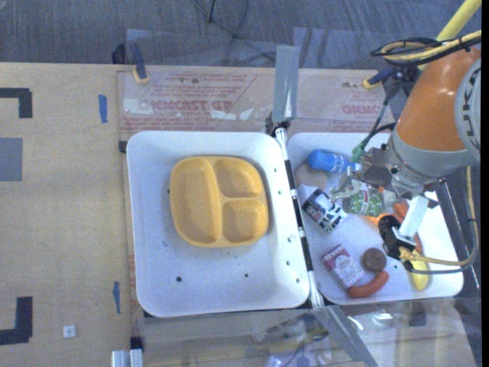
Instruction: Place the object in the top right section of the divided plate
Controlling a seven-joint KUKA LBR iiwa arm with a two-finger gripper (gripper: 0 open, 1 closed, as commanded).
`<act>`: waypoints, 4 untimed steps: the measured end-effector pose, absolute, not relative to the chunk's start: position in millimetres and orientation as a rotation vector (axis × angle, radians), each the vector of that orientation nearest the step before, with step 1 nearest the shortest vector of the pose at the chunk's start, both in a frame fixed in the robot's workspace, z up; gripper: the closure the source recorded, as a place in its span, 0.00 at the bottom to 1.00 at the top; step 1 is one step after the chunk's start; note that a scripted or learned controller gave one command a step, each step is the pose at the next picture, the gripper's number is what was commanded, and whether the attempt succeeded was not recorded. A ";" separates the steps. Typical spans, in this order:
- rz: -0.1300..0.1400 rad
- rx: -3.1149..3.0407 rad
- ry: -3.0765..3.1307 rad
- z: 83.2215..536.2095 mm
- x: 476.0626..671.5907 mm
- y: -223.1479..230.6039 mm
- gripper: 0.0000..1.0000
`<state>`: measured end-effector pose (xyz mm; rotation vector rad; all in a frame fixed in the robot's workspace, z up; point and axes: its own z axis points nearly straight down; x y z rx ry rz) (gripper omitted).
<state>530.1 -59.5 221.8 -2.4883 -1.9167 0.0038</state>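
Divided plate [219,200] left of end effector [359,182]

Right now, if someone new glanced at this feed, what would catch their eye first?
Probably the yellow plate, sitting alone in the left bin with its three sections bare. Next, the arm's orange band looming over the right bin, where small items crowd together: a blue toy, a sausage, a red packet.
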 end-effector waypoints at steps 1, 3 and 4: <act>0.004 -2.445 -1.968 221.4 512.4 -5.6 1.00; 0.003 -2.405 -2.019 227.3 500.4 71.0 1.00; 0.003 -2.405 -2.019 227.3 500.4 71.0 0.00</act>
